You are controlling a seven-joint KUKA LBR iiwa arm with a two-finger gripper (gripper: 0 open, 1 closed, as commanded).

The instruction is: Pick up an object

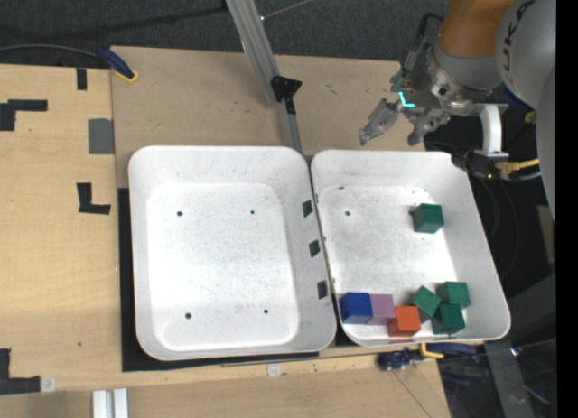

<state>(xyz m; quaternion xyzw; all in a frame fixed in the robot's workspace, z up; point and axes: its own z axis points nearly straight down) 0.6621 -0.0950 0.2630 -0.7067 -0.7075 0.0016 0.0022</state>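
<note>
while the gripper [397,126] hangs above the far rim of the right bin [470,204] with its fingers spread apart and nothing between them, a lone green cube [427,218] sits clear of the cluster in the near corner. it looks small, light and rigid, probably smooth-sided, so pinching two opposite flat faces squarely seems the safest hold.
</note>
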